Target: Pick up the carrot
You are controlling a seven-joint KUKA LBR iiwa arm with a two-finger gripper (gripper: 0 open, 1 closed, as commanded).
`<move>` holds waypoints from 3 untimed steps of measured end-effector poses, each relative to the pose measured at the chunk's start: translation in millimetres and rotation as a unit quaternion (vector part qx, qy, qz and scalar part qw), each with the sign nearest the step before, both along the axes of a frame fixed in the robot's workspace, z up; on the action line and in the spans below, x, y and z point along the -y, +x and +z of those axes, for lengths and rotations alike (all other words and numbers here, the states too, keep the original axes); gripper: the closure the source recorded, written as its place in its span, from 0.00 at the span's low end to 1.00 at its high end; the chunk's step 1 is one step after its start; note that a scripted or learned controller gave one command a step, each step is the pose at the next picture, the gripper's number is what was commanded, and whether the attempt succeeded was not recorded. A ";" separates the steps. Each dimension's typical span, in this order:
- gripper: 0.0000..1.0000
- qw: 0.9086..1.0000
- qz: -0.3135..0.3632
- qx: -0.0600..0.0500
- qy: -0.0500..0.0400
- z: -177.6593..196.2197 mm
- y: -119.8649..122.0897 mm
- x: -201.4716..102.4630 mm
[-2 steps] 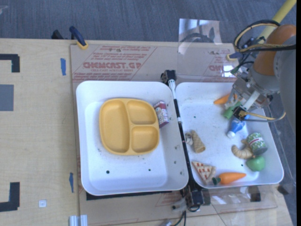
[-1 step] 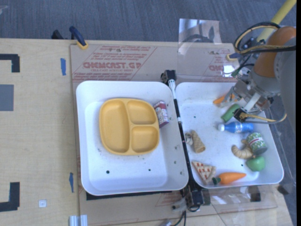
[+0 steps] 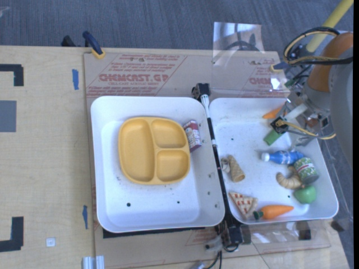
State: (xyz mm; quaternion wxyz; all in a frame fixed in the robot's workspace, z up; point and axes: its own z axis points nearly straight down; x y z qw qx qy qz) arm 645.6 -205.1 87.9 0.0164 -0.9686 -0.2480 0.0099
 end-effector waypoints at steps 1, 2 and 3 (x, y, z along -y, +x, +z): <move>0.00 0.990 -0.143 -0.010 -0.001 0.6 7.1 -11.1; 0.00 0.989 -0.148 0.019 -0.017 129.1 -26.3 20.4; 0.00 0.999 -0.040 0.011 -0.004 15.8 -24.7 6.5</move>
